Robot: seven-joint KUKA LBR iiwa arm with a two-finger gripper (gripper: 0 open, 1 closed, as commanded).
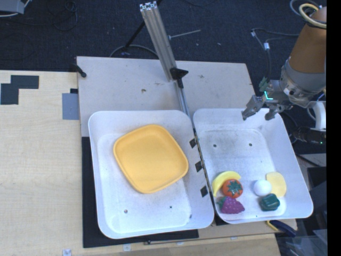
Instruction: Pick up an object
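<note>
Hovering over the right bin's (298, 159) far rim, the tool (265, 110) spreads its fingers, gripping nothing. Glossy toy fruit (232, 189) (tomato, banana, grapes) crowds its near edge; left bin (101, 159) holds a smooth yellow plate (150, 158).

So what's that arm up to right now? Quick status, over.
End effector open, holding nothing, above right bin's back edge. Toy foods cluster at bin's front: tomato, grapes, white ball. Nothing between them.
</note>
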